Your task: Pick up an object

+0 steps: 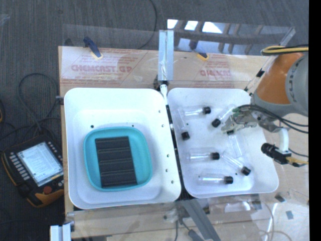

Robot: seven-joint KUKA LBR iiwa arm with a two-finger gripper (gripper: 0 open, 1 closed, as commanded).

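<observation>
Several clear vials with black caps lie scattered in the right white bin [190, 185]. One vial [195, 112] lies near the bin's back, another [203, 156] at mid-bin, and a third [215, 178] near the front. My gripper [234, 120] hangs low over the bin's back right part, at the end of the grey arm with the orange band [278, 82]. A vial [222, 118] with its black cap toward the left lies right at the gripper's tip. Whether that vial sits between the fingers is not visible.
The left white bin [75, 109] holds a teal tray [90, 157] with a black ridged insert. A teach pendant [32, 169] lies on the floor at the left. Cables and a black connector [273, 152] hang by the right bin's right wall.
</observation>
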